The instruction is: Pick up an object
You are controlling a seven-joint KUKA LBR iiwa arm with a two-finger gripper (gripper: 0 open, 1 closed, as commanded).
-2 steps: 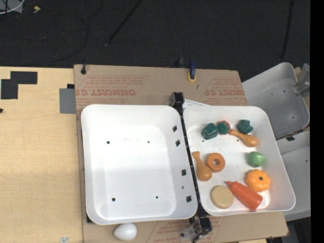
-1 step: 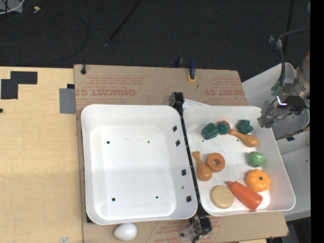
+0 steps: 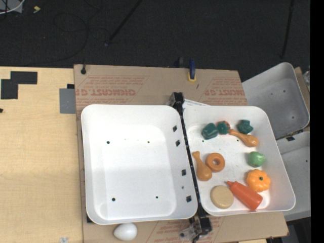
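All the toy food lies in the right bin (image 3: 276,135); nearest the arm's entry side sit the orange pumpkin (image 3: 258,180) and green ball (image 3: 256,159). Jaws' state: cannot tell.

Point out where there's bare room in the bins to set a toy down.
The left bin is bare floor from wall to wall. In the right bin toys crowd the floor; the one open patch lies between the doughnut, the green ball and the drumstick.

Toy foods (image 3: 234,162) in right bin (image 3: 277,135)
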